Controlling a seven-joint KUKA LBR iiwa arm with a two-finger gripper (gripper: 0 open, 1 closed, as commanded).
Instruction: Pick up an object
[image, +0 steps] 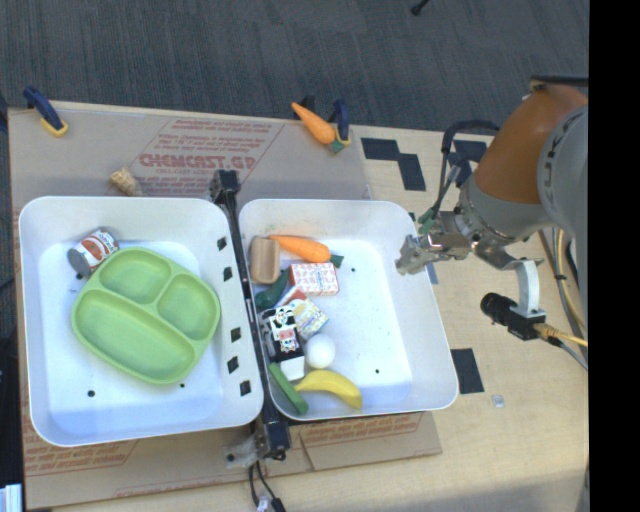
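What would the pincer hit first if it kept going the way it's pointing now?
Probably the bare white floor of the right-hand bin: the pincer sits over that bin's right rim, aimed leftward and down. The small patterned card box lies further along; depth is unclear.

Two shallow white plastic bins, the left one and the right one, look smooth with a mild sheen. They sit on a flat brown cardboard sheet, matt and printed in red. The pale green divided plastic plate is smooth and softly glossy. The yellow plastic banana and orange plastic carrot shine slightly. The small white egg looks smooth.
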